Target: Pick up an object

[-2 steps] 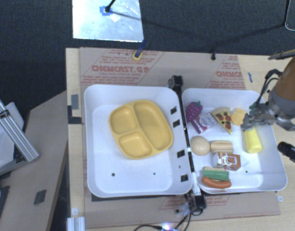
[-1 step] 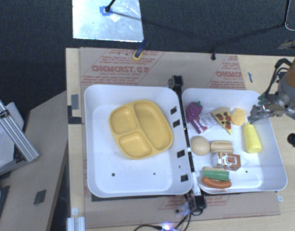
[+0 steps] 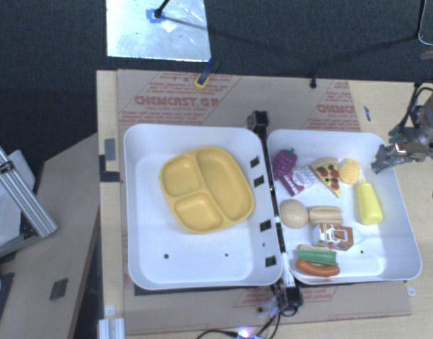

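The right bin [image 3: 393, 221] holds toy food. A purple grape bunch [image 3: 285, 167] lies at its upper left, beside a pizza slice [image 3: 326, 174] and a small yellow-orange round piece [image 3: 350, 169]. A yellow mustard bottle [image 3: 369, 203] lies on the right side. Lower down are a tan egg-like ball [image 3: 294, 213], a bread roll [image 3: 325, 215], a red-and-white carton [image 3: 335, 236] and a hot dog with green and red parts [image 3: 316, 260]. My gripper [image 3: 387, 157] hangs over the bin's upper right edge, above and right of the mustard bottle, with nothing seen between its fingers.
The left bin [image 3: 149, 260] carries a yellow divided plate [image 3: 205, 188]. A black divider [image 3: 269, 196] runs between the two bins. Both bins rest on cardboard [image 3: 174, 97]. A shiny metal sheet [image 3: 158, 20] lies beyond the bench.
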Available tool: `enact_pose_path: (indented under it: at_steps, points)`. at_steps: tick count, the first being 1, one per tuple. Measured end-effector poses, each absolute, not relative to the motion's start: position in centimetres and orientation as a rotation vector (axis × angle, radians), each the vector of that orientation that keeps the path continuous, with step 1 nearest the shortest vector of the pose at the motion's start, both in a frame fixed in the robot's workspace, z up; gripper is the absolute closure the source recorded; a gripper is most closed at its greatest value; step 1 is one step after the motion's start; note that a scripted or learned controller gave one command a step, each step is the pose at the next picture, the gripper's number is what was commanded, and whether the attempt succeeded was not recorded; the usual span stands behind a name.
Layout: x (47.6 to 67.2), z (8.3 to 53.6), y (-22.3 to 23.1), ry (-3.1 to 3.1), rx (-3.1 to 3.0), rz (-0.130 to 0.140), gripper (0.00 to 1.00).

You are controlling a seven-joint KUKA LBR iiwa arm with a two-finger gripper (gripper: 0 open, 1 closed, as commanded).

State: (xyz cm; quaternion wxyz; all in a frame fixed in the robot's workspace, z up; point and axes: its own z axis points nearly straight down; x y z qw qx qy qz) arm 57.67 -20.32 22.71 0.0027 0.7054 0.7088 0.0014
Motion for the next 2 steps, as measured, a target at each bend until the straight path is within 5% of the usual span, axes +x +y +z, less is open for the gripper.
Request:
enact_pose_path:
  at_steps: [2]
  points:
    - [55.3,22.8,-10.1,2.230,2.212,0.004,1.00]
